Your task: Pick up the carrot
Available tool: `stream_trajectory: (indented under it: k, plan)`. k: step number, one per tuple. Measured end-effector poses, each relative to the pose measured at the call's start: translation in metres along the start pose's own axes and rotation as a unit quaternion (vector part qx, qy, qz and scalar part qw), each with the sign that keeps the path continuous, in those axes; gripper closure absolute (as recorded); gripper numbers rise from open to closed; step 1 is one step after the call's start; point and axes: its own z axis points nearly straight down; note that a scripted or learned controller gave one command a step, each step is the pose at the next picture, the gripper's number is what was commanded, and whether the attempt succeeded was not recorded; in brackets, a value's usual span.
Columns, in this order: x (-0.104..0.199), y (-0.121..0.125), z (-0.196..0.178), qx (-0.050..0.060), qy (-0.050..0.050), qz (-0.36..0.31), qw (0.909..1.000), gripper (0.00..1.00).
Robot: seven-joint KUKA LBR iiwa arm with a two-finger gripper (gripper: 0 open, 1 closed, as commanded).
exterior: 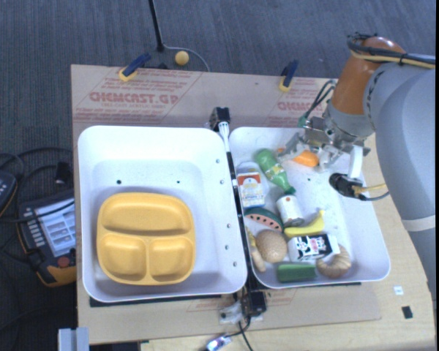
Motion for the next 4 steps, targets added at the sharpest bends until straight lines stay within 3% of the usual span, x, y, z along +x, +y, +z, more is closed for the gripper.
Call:
stream_trajectory:
  k: [1, 2, 3, 4]
  plan:
    - [-0.001, -0.002, -0.008, 0.007, -0.001, -0.001, 1.0, 1.0]
    - [-0.001, -0.002, -0.008, 0.006, -0.001, -0.001, 1.0, 0.0]
    - [-0.029, -0.022, 0.007, -0.01, 0.008, 0.124, 0.9923, 0.0]
    - [-0.03, -0.021, -0.003, -0.011, 0.006, 0.124, 0.9923, 1.0]
